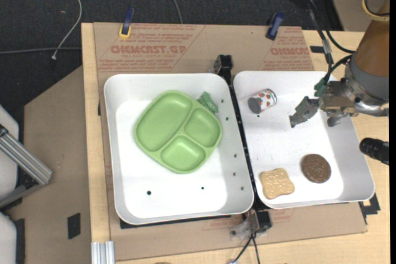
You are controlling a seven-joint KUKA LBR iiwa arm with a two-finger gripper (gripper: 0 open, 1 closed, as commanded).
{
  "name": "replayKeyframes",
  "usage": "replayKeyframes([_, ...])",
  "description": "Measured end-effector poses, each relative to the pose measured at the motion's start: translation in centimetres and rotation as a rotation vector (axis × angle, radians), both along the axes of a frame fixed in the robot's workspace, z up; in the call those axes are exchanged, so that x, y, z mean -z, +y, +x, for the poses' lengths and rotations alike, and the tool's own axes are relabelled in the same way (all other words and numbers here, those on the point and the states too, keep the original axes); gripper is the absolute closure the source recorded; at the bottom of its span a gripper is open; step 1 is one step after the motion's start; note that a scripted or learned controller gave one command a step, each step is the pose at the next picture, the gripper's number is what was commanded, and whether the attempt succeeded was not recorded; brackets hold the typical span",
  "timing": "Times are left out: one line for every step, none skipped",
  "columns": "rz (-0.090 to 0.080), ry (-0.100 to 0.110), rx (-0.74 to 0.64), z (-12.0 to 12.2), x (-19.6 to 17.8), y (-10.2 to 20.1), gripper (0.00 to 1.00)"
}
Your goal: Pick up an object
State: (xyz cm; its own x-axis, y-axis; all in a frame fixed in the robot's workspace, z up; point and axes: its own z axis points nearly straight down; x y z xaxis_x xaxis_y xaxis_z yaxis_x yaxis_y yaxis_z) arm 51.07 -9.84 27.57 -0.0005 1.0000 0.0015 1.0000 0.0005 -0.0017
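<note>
Tan cracker and brown cookie lie in right bin; above them, gripper hovers, finger state unclear, nothing visibly held.

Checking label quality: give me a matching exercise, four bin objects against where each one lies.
Objects:
1. green divided plate
2. small cup
3. tan cracker
4. brown round cookie

Places:
A. right bin, front edge, beside the divider
B. left bin, middle
C. right bin, back left, on its side
D. right bin, front right

Pairs: 1-B, 2-C, 3-A, 4-D
</note>
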Motion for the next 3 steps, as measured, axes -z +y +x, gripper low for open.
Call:
replayKeyframes([0.000,0.000,0.001,-0.8,5.5,0.3,0.00])
replayKeyframes([0.001,0.006,0.001,-1.9,10.9,0.4,0.00])
replayKeyframes([0.001,0.005,0.001,-1.7,15.2,0.2,0.00])
